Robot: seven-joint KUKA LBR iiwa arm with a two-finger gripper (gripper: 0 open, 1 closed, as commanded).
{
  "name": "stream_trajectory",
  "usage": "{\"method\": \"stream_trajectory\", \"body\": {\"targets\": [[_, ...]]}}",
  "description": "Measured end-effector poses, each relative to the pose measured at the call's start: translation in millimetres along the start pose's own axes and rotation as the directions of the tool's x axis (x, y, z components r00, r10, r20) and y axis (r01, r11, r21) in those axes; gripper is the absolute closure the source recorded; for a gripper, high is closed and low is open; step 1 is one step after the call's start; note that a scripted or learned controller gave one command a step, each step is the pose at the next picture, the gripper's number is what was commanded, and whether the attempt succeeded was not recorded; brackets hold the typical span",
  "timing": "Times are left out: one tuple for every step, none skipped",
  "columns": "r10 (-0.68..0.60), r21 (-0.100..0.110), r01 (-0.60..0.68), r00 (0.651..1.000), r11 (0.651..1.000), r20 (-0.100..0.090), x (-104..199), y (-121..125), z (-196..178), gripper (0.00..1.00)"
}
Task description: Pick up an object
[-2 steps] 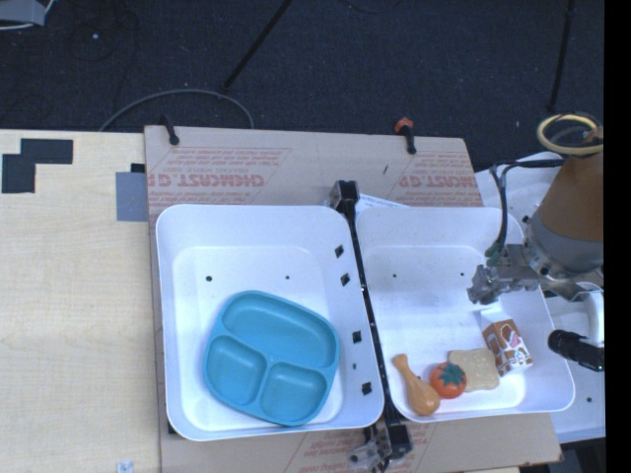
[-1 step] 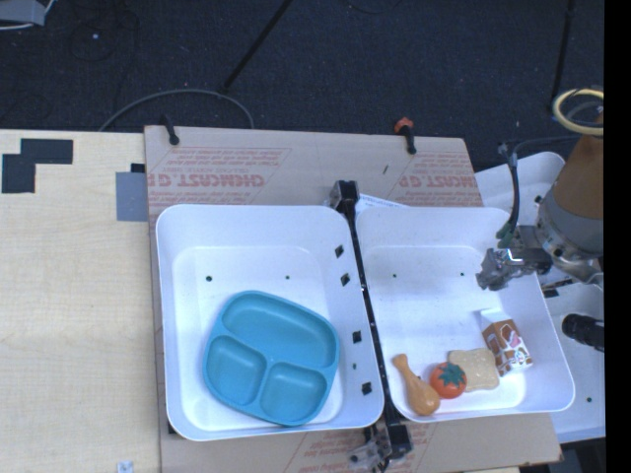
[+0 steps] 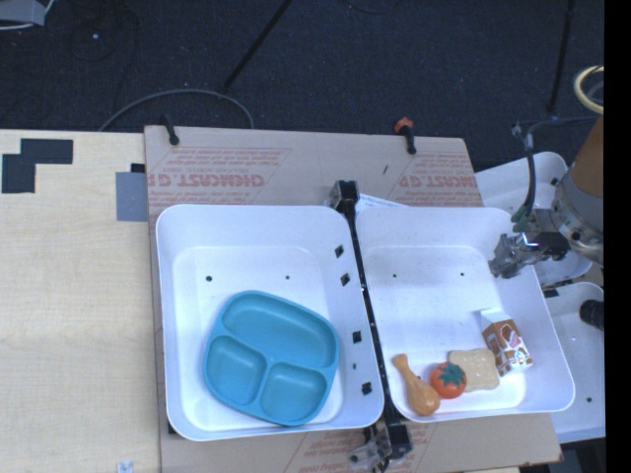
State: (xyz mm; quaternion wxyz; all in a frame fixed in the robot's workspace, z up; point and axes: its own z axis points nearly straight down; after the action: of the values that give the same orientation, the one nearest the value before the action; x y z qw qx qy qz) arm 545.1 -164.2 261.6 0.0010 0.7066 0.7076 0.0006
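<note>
Toy food — a drumstick [image 3: 417, 384], tomato [image 3: 449, 380], bread slice [image 3: 476, 369] and snack packet [image 3: 507, 346] — lay in my right bin's [image 3: 444, 230] near corner. My end effector [image 3: 513, 254] hung over that bin's right rim; I couldn't tell its opening.

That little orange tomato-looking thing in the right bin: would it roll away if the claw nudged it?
The tomato looks round, so it would probably roll. It seems hemmed between the drumstick and the bread slice, which may check it.
</note>
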Motion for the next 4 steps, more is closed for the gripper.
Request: {"method": "stream_trajectory", "body": {"targets": [[-0.002,0.006,0.002,1.0,1.0,-0.003,43.3,18.0,13.5,1.0],[-0.003,0.007,0.003,1.0,1.0,-0.003,95.3,26.8,28.8,1.0],[-0.002,0.007,0.002,1.0,1.0,-0.003,144.3,40.0,41.8,1.0],[-0.004,0.004,0.004,1.0,1.0,-0.003,199.4,51.4,30.5,1.0]]}}
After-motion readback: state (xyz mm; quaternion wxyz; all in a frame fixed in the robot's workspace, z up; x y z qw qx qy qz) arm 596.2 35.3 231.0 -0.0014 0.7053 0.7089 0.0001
